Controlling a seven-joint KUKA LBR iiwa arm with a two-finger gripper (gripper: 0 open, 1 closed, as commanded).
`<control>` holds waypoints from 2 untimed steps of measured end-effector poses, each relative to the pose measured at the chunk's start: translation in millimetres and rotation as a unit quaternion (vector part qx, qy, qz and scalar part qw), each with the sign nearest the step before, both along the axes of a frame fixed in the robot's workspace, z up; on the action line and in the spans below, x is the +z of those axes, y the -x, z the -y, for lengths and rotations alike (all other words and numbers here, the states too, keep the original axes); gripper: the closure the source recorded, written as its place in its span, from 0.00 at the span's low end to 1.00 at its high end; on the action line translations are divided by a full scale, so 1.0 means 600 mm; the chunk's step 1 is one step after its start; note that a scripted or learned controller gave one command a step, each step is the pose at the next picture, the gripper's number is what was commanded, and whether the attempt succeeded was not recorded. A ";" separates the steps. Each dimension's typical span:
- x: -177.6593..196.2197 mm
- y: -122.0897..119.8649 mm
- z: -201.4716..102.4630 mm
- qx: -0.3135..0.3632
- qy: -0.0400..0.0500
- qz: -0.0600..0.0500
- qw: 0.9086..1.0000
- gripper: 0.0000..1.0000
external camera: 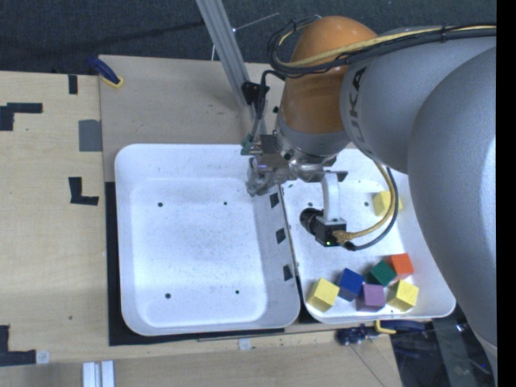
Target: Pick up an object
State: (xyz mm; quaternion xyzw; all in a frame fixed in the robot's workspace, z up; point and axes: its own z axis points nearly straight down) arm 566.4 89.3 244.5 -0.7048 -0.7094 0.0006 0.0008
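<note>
A pale wooden worktop (48,240) fills the left and lower part of the view, marked with several black tape pieces (78,192) and one grey patch (90,135). A black mat (112,272) shows along the left and lower edges of the bins. Beyond the far edge lies a dark, ribbed floor (97,10), perhaps carpet. A grey metal bar (222,31) slants down from the top. A small blue and yellow clamp (106,71) sits at the far corner. Light is even, without hard shadows.

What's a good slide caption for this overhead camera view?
KUKA arm's gripper poised over the bins' shared edge, coloured blocks clustered in the right bin.
</note>
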 end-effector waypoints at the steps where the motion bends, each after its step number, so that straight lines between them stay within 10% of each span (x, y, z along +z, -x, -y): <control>1: -0.013 -0.010 -0.017 -0.002 0.001 0.000 1.000 1.00; 2: -0.020 0.018 -0.010 -0.003 0.001 -0.001 1.000 1.00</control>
